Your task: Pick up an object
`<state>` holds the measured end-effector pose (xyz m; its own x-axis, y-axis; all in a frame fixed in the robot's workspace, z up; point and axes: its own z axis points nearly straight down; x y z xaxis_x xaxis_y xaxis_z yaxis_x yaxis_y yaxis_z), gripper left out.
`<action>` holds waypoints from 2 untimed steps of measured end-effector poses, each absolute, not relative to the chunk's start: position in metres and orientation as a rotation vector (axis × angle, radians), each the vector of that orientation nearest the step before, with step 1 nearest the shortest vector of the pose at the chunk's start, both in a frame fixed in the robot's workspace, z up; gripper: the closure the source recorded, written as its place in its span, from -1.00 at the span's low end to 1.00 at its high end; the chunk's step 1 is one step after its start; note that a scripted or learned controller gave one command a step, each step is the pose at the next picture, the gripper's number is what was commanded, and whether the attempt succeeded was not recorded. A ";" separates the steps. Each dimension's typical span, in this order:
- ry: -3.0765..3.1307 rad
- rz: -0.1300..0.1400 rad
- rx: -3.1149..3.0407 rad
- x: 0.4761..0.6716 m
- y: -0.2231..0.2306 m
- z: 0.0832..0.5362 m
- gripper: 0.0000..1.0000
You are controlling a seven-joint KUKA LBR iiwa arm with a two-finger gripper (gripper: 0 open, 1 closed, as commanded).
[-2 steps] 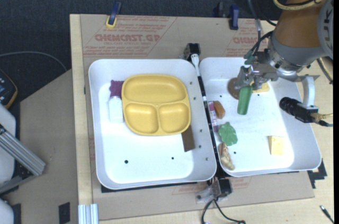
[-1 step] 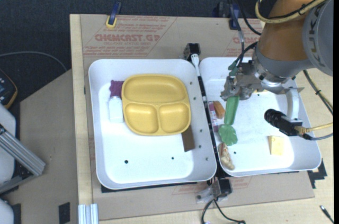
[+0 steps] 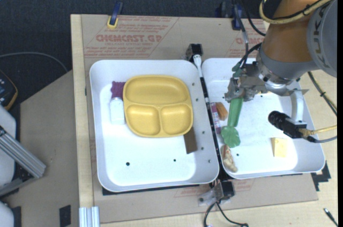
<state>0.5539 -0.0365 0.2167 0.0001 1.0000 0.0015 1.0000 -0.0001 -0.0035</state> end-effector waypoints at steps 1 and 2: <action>-2.225 -0.004 -2.222 0.559 -0.034 0.233 1.00; -2.219 0.003 -2.220 0.547 -0.036 0.231 1.00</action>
